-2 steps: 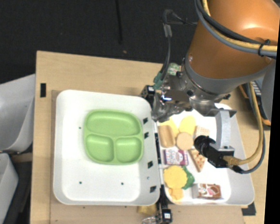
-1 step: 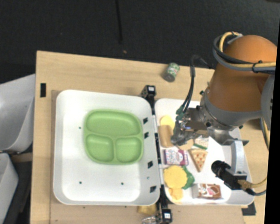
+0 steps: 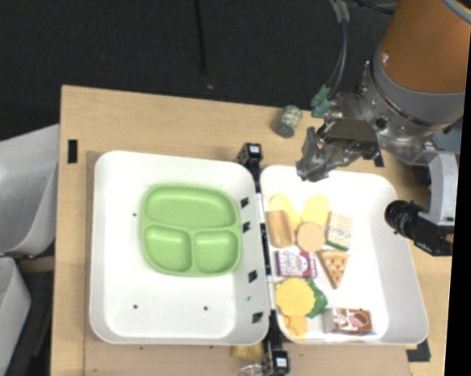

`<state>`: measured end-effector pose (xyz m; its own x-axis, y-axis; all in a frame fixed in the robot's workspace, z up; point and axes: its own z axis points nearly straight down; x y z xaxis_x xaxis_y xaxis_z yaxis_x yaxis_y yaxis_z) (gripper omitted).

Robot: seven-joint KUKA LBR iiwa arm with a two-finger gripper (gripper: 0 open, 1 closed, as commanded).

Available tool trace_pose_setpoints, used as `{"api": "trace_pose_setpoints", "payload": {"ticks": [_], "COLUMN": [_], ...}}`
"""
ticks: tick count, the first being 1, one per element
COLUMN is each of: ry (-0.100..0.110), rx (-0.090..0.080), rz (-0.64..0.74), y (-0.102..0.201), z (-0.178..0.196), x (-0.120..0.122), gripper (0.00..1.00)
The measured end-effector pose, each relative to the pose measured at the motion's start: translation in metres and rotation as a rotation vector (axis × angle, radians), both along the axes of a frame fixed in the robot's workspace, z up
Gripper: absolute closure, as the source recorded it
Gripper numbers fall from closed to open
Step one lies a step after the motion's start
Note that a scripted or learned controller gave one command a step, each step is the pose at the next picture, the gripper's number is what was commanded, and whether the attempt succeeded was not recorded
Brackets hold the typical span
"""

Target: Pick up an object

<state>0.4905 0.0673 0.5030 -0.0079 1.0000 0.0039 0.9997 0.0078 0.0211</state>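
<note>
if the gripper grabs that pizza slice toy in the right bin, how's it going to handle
The triangular orange pizza-slice toy looks like moulded plastic, so probably stiff and light. It lies flat, so it is unlikely to roll. Its tapering sides may slip between fingers, and the pink-and-white carton lying close beside it could get nudged.

Arm: enters from the upper right; orange band (image 3: 422, 31) on top, grey wrist section (image 3: 413, 96) right below it
Wrist: sits up and to the right of the right bin's (image 3: 400, 318) far-left corner, outside the bin's far rim
Cables: black hoses run up the left side of the wrist
Gripper (image 3: 310, 171): dark, hangs down-left from the wrist, tilted, not vertical
Gripper position: tip over the right bin's far-left corner, just inside the rim
Height: looks above the bin floor; contact can't be judged
Fingers: too dark and bunched to read
Grasp: nothing visible between the fingers
</note>
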Motion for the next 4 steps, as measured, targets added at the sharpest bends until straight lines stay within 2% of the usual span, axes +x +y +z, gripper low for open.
{"api": "trace_pose_setpoints", "payload": {"ticks": [1,2,3,4], "ry": [0.018,0.037,0.005,0.031], "rx": [-0.005,-0.008,-0.005,-0.006], "rz": [-0.005,-0.010,-0.012,-0.013], "y": [0.003,-0.018,-0.058,-0.101], "z": [0.014,-0.142,-0.012,-0.128], "x": [0.000,-0.002,0.000,-0.002], "gripper": [1.00,1.00,1.00,1.00]}}
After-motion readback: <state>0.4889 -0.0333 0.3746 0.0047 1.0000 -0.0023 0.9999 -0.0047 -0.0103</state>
